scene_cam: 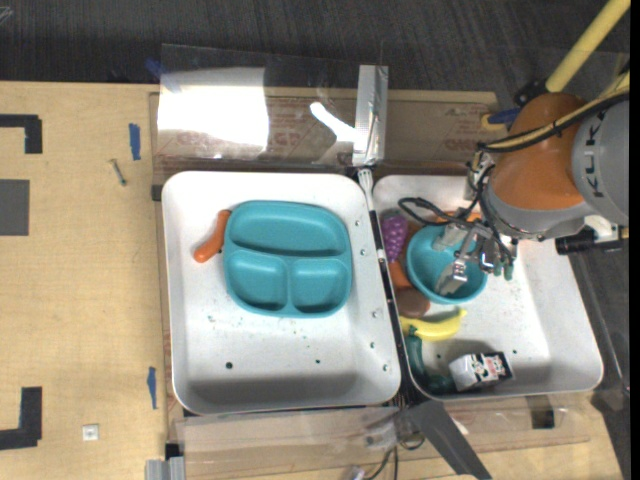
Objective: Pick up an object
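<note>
The gripper point(463, 264) hangs over the right bin point(560, 353), its metal fingers pointing down into a teal bowl point(436, 266) that sits toward that bin's far left part. The fingertips lie over the bowl's right rim and inner wall; whether they pinch the rim or merely rest above it is hard to judge from this slant, and I cannot tell if they are apart or together. Behind the gripper, the grey arm point(600, 168) with its orange band point(535, 163) reaches in from the right, trailing black cables over the far edge of the bin.

Just left of the bowl, against the bin's left wall, lies a purple bunch of grapes point(395, 234). Nearer to the camera, just beside the bowl's near edge, a yellow banana point(440, 325) lies across the bin floor, with a brown object point(411, 306) between it and the bowl. Nearer still, a small white-and-black item point(480, 369) rests on the floor, with something green point(414, 370) beside it at the left wall.

The left bin point(200, 358) holds a teal divided plate point(288, 258), three compartments facing up, in its far half. An orange carrot point(212, 238) lies touching the plate's left edge.
</note>
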`<state>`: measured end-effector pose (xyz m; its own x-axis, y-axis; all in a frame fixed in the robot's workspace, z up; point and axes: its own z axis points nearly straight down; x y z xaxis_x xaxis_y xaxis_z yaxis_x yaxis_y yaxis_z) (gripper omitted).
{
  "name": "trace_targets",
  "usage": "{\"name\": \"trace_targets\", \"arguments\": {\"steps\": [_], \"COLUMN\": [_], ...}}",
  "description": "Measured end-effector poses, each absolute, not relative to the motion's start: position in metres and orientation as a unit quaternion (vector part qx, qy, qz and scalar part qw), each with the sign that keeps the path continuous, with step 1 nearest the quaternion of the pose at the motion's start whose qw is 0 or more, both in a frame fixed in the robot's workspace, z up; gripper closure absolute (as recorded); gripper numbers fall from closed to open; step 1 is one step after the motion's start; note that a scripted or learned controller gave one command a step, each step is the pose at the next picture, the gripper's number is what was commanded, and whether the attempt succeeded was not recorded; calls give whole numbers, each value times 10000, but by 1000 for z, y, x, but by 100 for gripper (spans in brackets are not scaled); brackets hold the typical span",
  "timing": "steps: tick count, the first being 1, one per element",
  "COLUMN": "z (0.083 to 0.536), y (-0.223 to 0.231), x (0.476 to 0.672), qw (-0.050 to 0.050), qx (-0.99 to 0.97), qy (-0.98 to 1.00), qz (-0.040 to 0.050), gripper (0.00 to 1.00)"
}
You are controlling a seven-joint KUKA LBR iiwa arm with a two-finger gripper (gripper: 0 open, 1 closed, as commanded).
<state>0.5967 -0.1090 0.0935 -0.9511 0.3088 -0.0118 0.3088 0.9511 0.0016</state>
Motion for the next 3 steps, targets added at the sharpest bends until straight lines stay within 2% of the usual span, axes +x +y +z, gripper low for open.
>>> {"name": "trace_targets", "arguments": {"steps": [1,2,3], "z": [93,93,117], "y": [-119,-126,-98], "x": [572,508,571], "qw": [94,98,39], "qx": [1893,2021,2731], "qy": [9819,9793,9620], "qz": [14,5,9], "gripper": [0,0,0]}}
